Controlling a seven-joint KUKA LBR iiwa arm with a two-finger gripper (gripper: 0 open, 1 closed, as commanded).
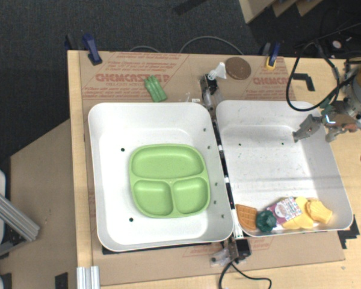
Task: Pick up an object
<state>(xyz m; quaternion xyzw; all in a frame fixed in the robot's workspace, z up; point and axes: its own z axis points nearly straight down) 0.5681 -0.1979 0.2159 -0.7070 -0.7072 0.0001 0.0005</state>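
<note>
I watch from one fixed camera set high above the bench [78,161], slanting down. Both white bins [102,179] fit in frame, the arm [355,101] entering at three o'clock.

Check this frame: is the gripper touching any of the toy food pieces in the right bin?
Apart. The camera view shows the gripper near the right bin's upper right side, with bare white floor between it and the toy food pile at the bottom edge.
</note>
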